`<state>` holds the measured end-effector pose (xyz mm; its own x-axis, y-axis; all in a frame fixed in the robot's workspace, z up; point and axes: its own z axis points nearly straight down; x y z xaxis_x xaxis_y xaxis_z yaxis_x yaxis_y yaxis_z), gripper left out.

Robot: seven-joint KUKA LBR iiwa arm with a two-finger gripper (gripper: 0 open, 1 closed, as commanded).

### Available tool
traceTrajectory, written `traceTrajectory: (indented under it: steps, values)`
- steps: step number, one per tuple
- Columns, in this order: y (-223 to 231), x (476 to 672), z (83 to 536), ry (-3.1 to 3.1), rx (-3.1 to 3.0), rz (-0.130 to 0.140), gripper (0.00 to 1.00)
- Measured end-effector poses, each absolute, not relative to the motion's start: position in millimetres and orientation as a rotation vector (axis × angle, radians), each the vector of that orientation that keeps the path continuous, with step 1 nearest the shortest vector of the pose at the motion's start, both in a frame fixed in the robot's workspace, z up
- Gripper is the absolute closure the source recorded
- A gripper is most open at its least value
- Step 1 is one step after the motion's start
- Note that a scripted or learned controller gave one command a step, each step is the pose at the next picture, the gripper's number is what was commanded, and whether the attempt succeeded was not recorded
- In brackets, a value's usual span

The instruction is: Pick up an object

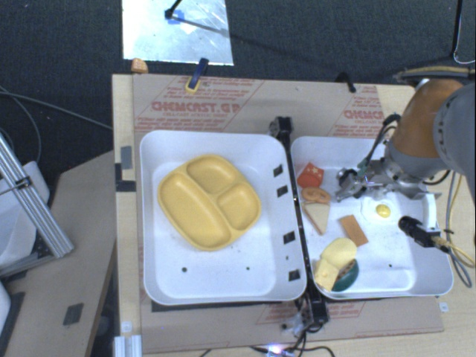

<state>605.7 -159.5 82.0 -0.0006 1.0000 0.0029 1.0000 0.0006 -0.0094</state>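
left of the centre divider (291,199) lies a yellow tray (208,201). right of it, a red block (310,175), then my end effector (348,184), low in the right bin (416,274); whether it is spread or pinching, i cannot tell.

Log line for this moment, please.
arm: over right bin | gripper: near red block, nothing seen held | left bin: yellow tray
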Motion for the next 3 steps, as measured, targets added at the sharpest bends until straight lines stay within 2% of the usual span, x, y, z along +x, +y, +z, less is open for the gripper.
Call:
traceTrajectory:
  steps: [2, 3]
  values:
    - [-161, 492.1, 86, -2.225, -2.220, -0.009, 0.00]
    - [-164, 494.8, 97, -2.231, -2.226, -0.008, 1.00]
